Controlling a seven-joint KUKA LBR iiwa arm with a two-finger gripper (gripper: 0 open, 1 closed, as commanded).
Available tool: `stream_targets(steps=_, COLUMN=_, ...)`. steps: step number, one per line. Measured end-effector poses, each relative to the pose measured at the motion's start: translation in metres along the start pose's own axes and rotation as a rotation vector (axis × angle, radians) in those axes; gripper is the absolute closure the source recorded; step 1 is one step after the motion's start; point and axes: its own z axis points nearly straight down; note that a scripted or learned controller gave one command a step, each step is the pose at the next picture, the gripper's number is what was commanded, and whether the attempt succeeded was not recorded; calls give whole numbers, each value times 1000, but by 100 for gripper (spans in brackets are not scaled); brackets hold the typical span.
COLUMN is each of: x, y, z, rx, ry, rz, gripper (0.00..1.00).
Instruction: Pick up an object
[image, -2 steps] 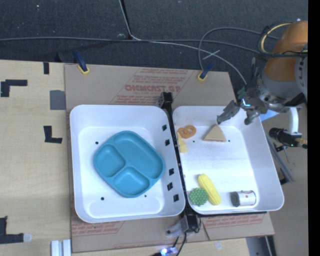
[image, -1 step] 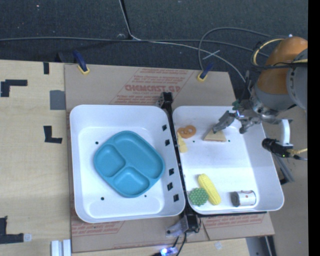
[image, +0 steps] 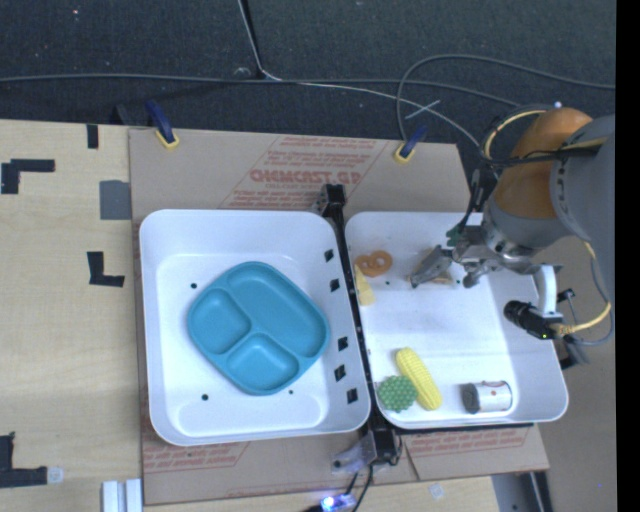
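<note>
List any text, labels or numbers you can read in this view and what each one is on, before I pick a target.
Red print on the cardboard sheet under the bins: several lines, too blurred and slanted to read with confidence.
More red print on the cardboard's front edge: too small to read.
No legible text on the blue tray, the corn cob, the small can or the arm.

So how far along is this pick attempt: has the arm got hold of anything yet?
Nothing looks picked yet. The gripper is low in the right bin, with nothing visible between its fingers. The pretzel, corn cob, green ball and small can all lie on the bin floor; the blue tray sits in the left bin. Grasping and lifting remain.
</note>
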Motion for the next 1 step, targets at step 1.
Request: stream_targets(steps=1, x=0, y=2, z=-13, rx=-5, ry=-1, rz=-2, gripper=100)
